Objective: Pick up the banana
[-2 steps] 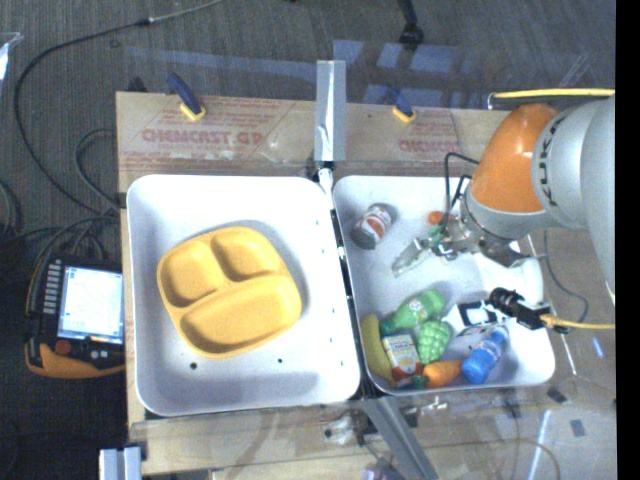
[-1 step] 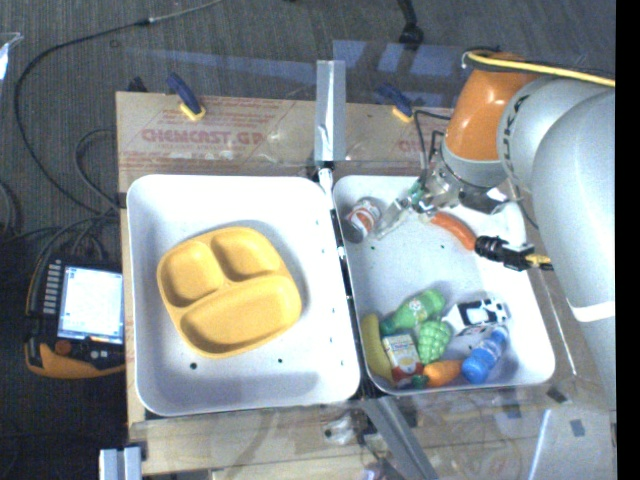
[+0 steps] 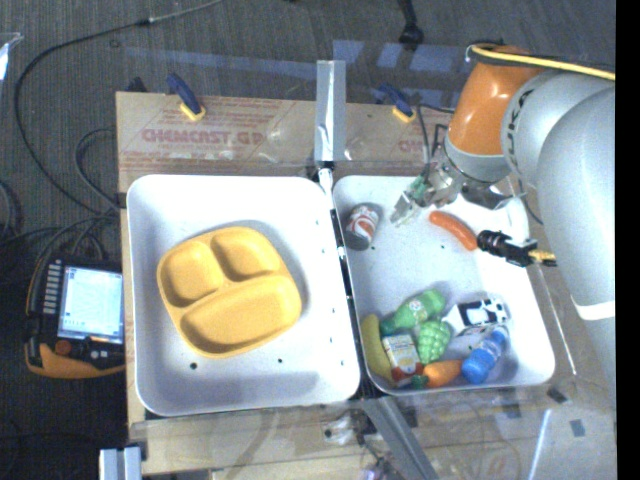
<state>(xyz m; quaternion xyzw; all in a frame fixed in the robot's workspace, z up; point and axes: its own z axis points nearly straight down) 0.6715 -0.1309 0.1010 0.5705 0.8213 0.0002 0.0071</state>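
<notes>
Claw [image 3: 420,200] fingers apart, holding nothing; banana [image 3: 373,349] long axis near-vertical along right bin's [image 3: 530,313] left wall.

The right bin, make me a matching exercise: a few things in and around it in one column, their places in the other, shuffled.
Things:
1. banana
2. small can
3. yellow divided tray
4. gripper

Places:
A. in the left bin
B. over the right bin's far side, near the orange sausage-shaped toy
C. lying near the right bin's far left corner
D. along the right bin's left wall, near its front corner

Pairs: 1-D, 2-C, 3-A, 4-B
</notes>
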